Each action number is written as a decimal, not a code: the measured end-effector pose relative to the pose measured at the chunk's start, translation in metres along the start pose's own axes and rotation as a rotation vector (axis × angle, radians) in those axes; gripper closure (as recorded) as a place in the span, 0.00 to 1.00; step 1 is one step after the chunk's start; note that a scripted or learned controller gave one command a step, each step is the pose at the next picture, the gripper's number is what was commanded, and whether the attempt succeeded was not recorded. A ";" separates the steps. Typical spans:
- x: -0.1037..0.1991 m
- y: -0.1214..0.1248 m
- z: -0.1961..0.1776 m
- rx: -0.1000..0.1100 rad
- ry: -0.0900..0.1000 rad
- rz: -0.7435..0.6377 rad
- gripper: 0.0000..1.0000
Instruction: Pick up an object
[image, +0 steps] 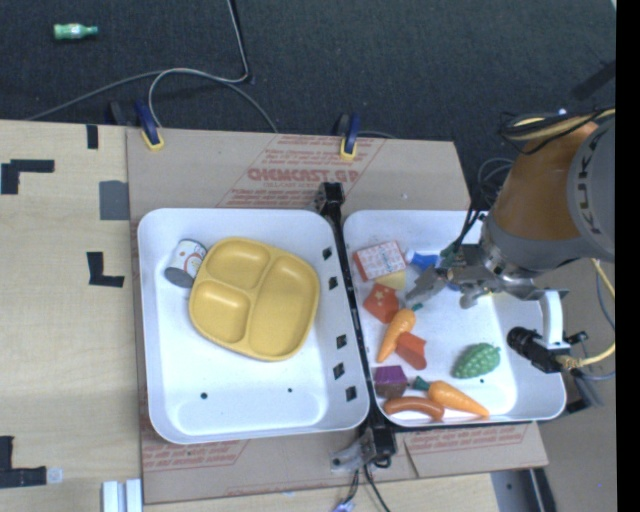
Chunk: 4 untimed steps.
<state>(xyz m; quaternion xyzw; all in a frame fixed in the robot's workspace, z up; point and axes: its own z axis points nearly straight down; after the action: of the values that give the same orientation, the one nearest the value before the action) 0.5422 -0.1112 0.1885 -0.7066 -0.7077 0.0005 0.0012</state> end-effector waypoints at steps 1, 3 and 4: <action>0.017 0.035 0.102 -0.007 0.000 -0.002 0.00; 0.015 0.062 0.103 -0.002 0.001 0.000 0.00; 0.010 0.043 0.102 -0.006 -0.003 0.000 0.00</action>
<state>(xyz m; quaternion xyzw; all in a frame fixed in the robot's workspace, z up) 0.5849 -0.1007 0.0862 -0.7065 -0.7077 -0.0007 -0.0019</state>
